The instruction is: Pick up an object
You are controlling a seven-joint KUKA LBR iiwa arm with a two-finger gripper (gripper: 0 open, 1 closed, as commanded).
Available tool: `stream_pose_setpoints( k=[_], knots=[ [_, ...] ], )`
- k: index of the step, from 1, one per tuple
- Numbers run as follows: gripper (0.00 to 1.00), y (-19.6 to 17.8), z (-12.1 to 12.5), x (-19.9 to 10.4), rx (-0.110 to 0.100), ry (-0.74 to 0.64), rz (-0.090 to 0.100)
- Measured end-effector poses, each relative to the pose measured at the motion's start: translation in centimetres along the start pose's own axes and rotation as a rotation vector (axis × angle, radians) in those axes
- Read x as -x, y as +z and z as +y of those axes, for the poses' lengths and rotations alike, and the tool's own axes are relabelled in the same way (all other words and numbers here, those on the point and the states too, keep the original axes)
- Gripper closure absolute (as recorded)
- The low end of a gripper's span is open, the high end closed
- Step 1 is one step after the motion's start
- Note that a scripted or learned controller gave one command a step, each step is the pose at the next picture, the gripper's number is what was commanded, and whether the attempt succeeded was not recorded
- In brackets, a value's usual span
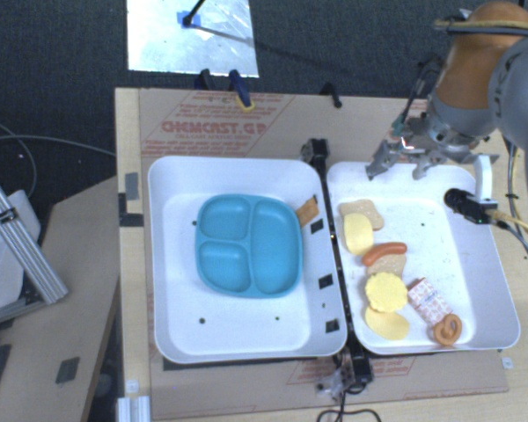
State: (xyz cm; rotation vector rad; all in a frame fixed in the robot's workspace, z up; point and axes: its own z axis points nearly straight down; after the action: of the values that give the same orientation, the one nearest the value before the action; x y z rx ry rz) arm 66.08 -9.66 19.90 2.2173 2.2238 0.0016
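Nearest the lens, a pretzel and wrapped candy lie in the right bin with a sausage and yellow slices. Above that bin's far edge, the gripper hangs spread and empty; approach is under way, and descent onto one item comes next. Cardboard underlies both bins; dark carpet surrounds.

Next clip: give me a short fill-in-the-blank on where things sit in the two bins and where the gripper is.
1. The blue divided plate lies in the ____ bin.
2. The plate is split into ____ compartments.
3. The gripper hovers over the far edge of the ____ bin, above the toy food.
4. The pretzel lies in the right bin's near ____ corner, beside the wrapped candy.

Missing words: left; three; right; right
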Motion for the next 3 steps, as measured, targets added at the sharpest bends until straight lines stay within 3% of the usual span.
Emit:
stream_pose_setpoints(
  k=[1, 2, 3],
  knots=[
    [0.0, 10.5, 0.5, 2.5, -0.009, 0.004, 0.0],
    [1.0, 8.7, 0.9, 2.4, 0.005, 0.0, -0.001],
    [1.0, -0.6, 0.1, -1.0, 0.011, -0.005, 0.0]
  ],
)
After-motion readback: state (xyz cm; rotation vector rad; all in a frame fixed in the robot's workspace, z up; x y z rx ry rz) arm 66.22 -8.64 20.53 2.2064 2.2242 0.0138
